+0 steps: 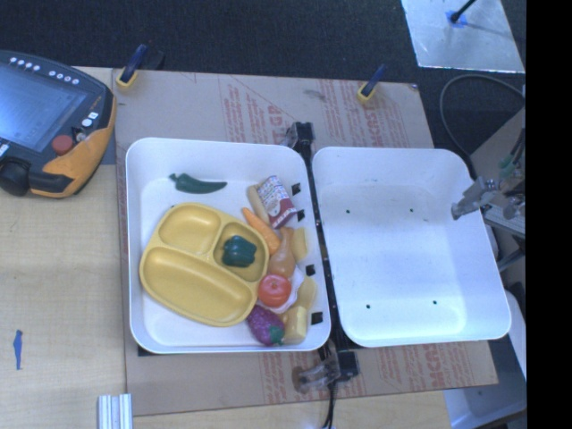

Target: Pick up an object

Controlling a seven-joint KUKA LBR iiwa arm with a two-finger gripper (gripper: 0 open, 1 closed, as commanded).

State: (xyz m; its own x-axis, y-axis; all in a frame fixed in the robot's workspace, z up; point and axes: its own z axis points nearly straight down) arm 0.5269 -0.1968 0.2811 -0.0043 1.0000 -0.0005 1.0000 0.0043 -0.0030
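1. Over at the right edge of the view, the end effector [465,206] sits at the rim of the right bin [402,248], a grey metal part pointing inward toward the bin; I cannot tell how it is set, since it is small and partly cut off there.
2. Nothing shows between its tips, and it is well apart from every object.
3. All the objects lie in the left bin [143,239], which touches the right bin along the middle seam.
4. A yellow divided tray [192,271] takes up much of that bin, tilted at a slant, and a dark green pepper [239,251] rests in its upper right compartment.
5. A slim green chili [198,183] lies alone near the bin's far wall, apart from the tray.
6. Along the bin's right side there is a crowded row: a red and white packet [277,200] at the top, an orange carrot [260,229] just beside the tray's corner, then a red tomato [275,290], with pale yellow pieces around it.
7. At the near end of that row a purple item [265,326] lies touching a yellow piece [296,323].
8. Both bins rest on a cardboard sheet [223,105] on the desk [54,311].
9. A teach pendant [49,123] with a dark screen and orange casing lies at the desk's far left.
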